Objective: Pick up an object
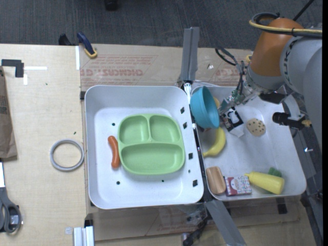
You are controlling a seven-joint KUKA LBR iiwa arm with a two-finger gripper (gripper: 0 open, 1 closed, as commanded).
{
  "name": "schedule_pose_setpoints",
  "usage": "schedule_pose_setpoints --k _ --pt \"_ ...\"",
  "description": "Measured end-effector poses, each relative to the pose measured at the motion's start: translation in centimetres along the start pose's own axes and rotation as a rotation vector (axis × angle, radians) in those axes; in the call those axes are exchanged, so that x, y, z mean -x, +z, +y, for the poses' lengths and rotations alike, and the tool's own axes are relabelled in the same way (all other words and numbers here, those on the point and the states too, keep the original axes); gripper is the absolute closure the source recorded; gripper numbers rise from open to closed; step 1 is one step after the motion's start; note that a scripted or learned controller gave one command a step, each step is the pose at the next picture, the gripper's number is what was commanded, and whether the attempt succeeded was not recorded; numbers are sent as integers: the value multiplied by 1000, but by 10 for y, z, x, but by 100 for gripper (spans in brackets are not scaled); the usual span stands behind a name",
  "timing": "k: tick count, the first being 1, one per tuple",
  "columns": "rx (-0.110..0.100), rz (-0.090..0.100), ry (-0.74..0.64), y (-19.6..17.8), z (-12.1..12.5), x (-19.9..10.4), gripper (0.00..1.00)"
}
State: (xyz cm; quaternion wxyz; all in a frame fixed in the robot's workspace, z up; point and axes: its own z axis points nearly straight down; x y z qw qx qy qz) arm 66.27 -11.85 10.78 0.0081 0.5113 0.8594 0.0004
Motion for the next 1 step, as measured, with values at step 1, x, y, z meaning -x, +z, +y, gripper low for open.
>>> schedule_pose_setpoints --k 1 --pt "-8 11 47 -96 22 -45 100"
